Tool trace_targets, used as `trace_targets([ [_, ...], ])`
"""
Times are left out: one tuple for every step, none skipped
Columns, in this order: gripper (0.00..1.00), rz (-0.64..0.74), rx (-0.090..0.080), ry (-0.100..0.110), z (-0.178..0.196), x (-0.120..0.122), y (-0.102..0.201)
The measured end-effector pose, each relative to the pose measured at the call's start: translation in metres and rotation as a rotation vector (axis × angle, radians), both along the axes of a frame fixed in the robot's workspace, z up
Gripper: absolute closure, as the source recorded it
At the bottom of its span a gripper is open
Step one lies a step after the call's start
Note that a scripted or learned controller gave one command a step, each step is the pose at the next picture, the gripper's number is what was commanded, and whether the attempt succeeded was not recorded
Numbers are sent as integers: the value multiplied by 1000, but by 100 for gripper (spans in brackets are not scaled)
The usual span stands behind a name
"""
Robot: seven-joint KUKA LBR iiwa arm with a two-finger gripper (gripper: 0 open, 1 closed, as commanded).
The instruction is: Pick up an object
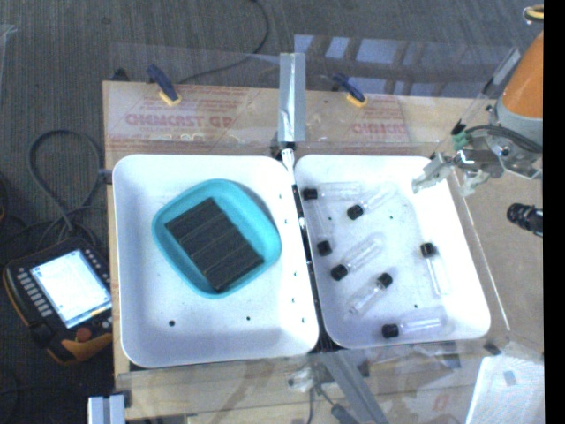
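The gripper (439,173) hangs over the upper right corner of the right bin (459,321), at the end of the grey arm with its orange band (530,82) that comes in from the right; whether it is apart or together I cannot tell, and nothing shows clamped in it. All further places are given from the right bin. Inside it lie 7 clear vials with black caps, scattered apart: 1 near its upper left corner (331,191), 1 just right of that toward the top middle (369,204), 1 at its left wall about halfway down (323,247), 1 near the centre lying at a slant (353,259), 1 below the centre (371,291), 1 by its right wall (432,265), and 1 along its lower edge (410,327). Touching its left side stands the left bin (141,325), which holds a shallow blue tray (168,223) with a dark ribbed block (214,244) lying in it. Both bins rest on the worktop (124,104). Far to the left of the bins, off the worktop, lies a handheld control pendant (62,290) with a lit screen.
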State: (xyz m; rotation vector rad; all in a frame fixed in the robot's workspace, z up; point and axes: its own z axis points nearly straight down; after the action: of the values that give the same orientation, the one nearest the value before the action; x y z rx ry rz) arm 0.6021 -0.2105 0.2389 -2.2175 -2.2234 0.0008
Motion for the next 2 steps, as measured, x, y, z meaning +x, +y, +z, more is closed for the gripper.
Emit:
trace_targets([
  [0,103,-2,-2,-143,-5,27],
  [0,181,-4,-3,-23,52,-13],
])
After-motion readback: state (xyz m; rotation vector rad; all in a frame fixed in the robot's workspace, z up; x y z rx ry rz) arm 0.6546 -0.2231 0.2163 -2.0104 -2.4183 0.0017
